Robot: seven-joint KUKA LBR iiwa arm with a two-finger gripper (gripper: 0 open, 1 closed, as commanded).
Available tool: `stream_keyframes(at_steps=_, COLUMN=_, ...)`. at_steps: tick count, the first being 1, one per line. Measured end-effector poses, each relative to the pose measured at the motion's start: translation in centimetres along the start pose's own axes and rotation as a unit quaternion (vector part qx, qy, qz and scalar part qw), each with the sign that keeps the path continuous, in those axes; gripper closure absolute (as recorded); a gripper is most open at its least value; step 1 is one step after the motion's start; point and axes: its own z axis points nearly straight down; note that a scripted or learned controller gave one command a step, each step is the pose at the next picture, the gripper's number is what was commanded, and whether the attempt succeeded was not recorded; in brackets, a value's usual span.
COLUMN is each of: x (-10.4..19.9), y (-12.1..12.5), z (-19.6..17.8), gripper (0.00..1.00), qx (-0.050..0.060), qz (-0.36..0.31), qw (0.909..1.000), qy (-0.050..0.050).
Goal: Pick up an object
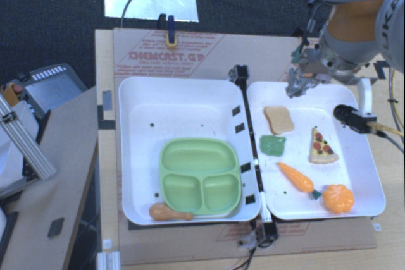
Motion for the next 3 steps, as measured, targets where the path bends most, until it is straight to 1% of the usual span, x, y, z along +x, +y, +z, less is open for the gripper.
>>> stream_keyframes(at_steps=1, x=5.2, y=-0.8, z=0.5, gripper=1.0, qx=0.0, qz=0.0, qw=1.0, qy=0.0)
stream_keyframes(at_steps=2, x=9.7, y=-0.9, z=3.1, gripper=1.0, qx=0.001, qz=0.0, qw=1.0, qy=0.0)
stream_keyframes(at_steps=3, x=14.5, y=-1.6, z=5.2, gripper=1.0, qx=0.001, qz=0.0, qw=1.0, qy=0.0)
